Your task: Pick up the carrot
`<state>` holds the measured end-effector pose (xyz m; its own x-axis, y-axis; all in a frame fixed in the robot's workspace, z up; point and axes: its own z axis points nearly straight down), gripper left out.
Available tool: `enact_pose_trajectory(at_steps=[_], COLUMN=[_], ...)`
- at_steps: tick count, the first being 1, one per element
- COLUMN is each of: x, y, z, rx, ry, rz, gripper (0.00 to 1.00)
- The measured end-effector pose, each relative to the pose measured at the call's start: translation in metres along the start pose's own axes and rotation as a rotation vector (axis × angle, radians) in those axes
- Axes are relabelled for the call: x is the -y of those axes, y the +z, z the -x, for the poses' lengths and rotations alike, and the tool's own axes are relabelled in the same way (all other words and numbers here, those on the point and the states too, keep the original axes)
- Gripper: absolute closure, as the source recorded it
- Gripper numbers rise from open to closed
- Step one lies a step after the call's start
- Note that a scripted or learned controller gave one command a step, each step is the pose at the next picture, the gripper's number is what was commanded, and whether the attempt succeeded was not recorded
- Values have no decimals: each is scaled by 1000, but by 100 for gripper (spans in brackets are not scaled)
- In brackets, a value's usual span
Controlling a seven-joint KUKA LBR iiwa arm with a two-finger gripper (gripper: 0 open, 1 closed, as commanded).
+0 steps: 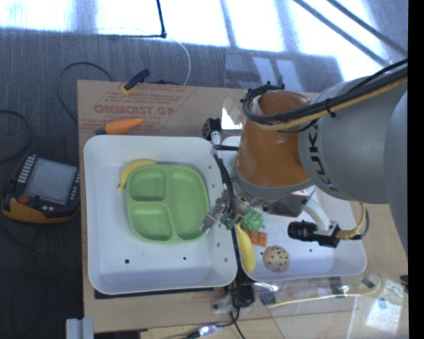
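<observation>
The carrot (123, 124) lies on the bench (93, 99) just beyond the left bin (106, 218), outside it. The end effector (225, 215) hangs low over the wall between the bins, well apart from the carrot; whether it is spread or pressed together cannot be told. A green tray (165, 202) and banana (134, 167) sit in the left bin.

Dark grey ribbed carpet (40, 73) covers the floor, with pale bands of window light (199, 20) across the top. Black cables (86, 66) loop over it on the left. A teach pendant (41, 189) with orange edge lies on the carpet left of the worktop (99, 99), brown board with red print. Clear plastic sheet (331, 304) at lower right.
</observation>
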<state>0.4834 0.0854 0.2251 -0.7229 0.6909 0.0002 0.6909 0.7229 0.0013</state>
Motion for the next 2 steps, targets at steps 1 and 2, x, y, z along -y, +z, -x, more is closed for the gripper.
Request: enact_pose_trajectory(at_steps=[1, 2], x=[-2, -17], y=[43, -96], z=[-3, 7], rx=[-3, 10], ry=[-398, -700], rz=[-4, 3], gripper=[100, 100])
